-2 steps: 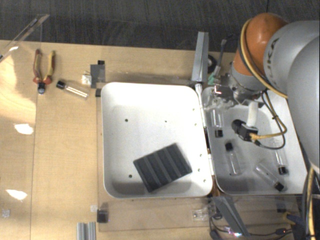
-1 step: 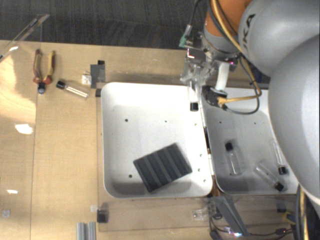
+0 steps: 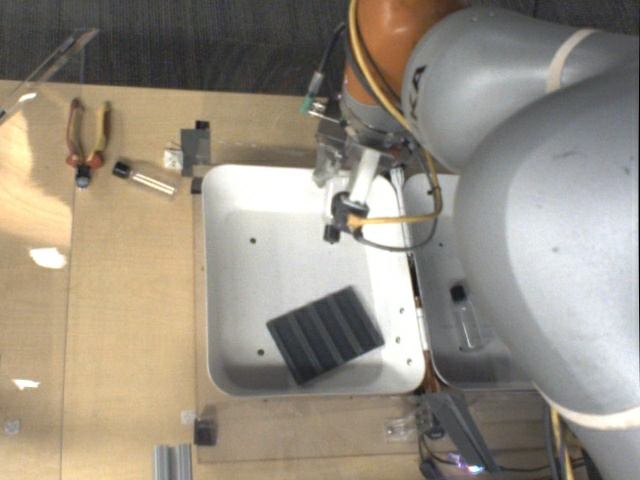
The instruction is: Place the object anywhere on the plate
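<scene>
A dark grey ribbed rectangular plate (image 3: pixel 325 335) lies tilted on the floor of the left white bin (image 3: pixel 240 298), near its front right corner. A small clear vial with a black cap (image 3: pixel 463 320) lies in the right bin (image 3: pixel 450 368), close to the wall between the two bins. My gripper (image 3: pixel 334 168) hangs over the back right part of the left bin, well above and behind the plate and apart from the vial. The arm's wrist covers most of it. Nothing is seen held in it.
The large grey arm covers most of the right bin. On the bench left of the bins lie red-handled pliers (image 3: pixel 87 138) and another clear vial (image 3: pixel 145 176). A black fixture (image 3: pixel 197 144) stands at the left bin's back left corner.
</scene>
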{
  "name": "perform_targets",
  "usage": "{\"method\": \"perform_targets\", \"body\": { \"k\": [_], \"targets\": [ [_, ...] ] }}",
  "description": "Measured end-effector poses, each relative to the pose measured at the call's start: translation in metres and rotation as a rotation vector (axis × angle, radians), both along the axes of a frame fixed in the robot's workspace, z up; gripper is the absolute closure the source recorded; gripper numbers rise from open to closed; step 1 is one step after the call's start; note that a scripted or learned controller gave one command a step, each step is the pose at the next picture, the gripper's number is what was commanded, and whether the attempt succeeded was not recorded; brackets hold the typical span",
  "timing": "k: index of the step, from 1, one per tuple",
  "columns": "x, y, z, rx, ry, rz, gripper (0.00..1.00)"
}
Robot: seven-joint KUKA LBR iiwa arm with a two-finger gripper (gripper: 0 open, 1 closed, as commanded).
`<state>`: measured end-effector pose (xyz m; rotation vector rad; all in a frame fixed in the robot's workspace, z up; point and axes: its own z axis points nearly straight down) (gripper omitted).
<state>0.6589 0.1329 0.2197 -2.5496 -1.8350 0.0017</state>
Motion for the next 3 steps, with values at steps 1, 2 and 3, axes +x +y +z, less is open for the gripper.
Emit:
{"method": "perform_targets", "body": {
  "k": [1,2,3],
  "targets": [
    [-0.006,0.068,-0.054,0.001,-0.001,0.374,1.0],
    [0.008,0.092,-0.123,0.001,-0.005,0.665,1.0],
    [0.011,0.087,-0.056,0.001,-0.007,1.043,1.0]
  ]
}}
